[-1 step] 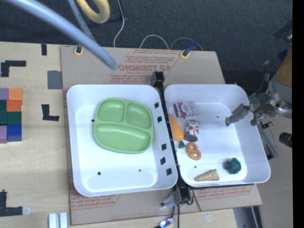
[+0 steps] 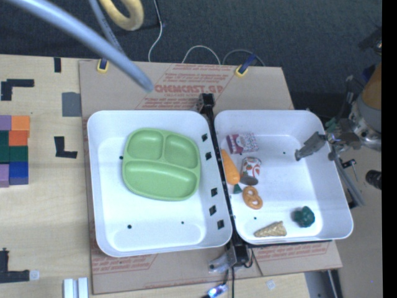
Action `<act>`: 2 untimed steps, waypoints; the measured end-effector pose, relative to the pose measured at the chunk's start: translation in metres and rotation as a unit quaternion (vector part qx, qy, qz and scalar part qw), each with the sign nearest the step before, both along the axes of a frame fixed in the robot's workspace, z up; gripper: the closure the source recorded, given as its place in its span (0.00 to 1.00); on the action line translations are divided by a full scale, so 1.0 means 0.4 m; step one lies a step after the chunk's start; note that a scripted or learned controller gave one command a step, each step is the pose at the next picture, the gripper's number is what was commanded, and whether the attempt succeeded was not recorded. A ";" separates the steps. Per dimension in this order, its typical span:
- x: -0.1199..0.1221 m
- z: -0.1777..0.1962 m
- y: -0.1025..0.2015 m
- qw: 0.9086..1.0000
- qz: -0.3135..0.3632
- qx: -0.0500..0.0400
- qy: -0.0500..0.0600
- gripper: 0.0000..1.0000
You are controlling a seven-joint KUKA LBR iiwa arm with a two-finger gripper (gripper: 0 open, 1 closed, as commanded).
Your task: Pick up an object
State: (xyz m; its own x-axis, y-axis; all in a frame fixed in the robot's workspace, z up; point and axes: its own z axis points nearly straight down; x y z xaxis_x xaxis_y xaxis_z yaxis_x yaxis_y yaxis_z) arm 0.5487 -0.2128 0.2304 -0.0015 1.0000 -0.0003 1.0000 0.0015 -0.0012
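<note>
Two shallow white plastic bins sit side by side on a brown cardboard sheet [image 2: 186,85] printed with red lettering; the left bin [image 2: 105,228] holds a pale green plastic plate [image 2: 162,164] divided into three compartments, lying flat toward the upper middle of that bin; the right bin [image 2: 329,222] holds a scatter of small items, mostly along its left side; a small white packet with a dark red label [image 2: 240,143] lies nearest the top; just below it rests a small round red and white can-shaped object [image 2: 251,169]; an orange carrot-shaped toy [image 2: 230,167] lies beside it, close against the divider between the bins; a brown pretzel-shaped piece [image 2: 252,198] sits just below the can; a tan wedge-shaped piece [image 2: 271,230] lies near the bottom wall, and a dark teal rounded lump [image 2: 304,216] sits to its right, well apart from the rest; the grey two-finger gripper [image 2: 308,148] reaches in from the right, over the upper right part of the right bin, well apart from every item; one dark finger juts leftward, yet whether the jaws stand open or closed I cannot tell, and nothing is seen between them; coloured blocks [image 2: 15,151] are stacked at the far left edge of the bench
</note>
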 end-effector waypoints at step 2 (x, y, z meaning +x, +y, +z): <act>-0.008 -0.226 0.020 1.000 0.000 0.001 0.002 0.00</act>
